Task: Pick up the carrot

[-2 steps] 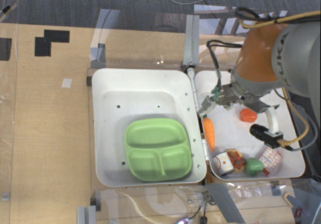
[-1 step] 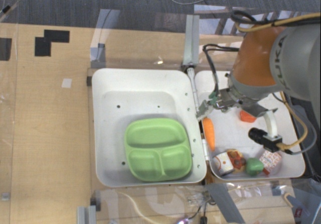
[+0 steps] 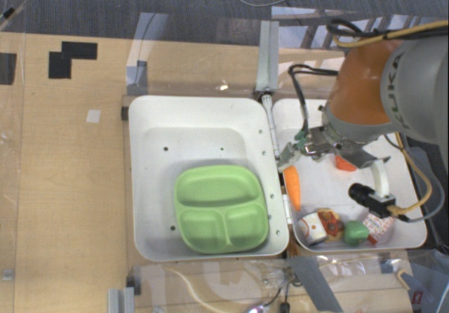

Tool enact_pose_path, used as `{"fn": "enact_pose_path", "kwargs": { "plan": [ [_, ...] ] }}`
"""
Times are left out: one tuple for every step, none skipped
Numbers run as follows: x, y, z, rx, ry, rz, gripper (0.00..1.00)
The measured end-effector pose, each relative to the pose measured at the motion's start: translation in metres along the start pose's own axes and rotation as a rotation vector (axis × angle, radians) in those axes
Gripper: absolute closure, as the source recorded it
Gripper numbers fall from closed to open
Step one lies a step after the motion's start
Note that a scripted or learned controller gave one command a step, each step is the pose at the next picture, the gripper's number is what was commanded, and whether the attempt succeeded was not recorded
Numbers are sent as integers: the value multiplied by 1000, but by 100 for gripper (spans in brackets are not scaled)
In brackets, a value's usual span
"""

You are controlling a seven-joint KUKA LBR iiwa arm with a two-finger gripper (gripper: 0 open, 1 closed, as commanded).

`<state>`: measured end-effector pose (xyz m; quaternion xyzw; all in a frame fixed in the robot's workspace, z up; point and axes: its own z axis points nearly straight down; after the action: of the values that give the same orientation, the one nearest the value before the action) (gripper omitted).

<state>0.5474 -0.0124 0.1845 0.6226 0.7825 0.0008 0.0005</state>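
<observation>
The camera looks down at a slant on two shallow white bins set side by side on a wooden bench. The left bin (image 3: 151,129), in the middle of the frame, holds a green divided plate (image 3: 221,208) in its lower half. The right bin (image 3: 414,231) sits at the right of the frame. The carrot (image 3: 292,187) lies in it against its left wall, just beside the divider between the bins, long axis running roughly up and down the frame, nothing gripping it. Along the lower edge of that bin sit a small red-and-white container (image 3: 316,226), a green round object (image 3: 356,232) and a small red-and-white piece just right of it. The grey arm with its orange band (image 3: 361,83) reaches in from the upper right and covers the bin's upper part. The gripper (image 3: 309,144) hangs above and to the right of the carrot, near it but apart; whether it is spread or pressed together cannot be told. An orange-red object (image 3: 344,163) peeks out under the wrist.
</observation>
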Motion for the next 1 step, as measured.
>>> {"fn": "enact_pose_path", "kwargs": {
  "plan": [
    [6,-1,0,-1,-1,-105,0]
  ]
}}
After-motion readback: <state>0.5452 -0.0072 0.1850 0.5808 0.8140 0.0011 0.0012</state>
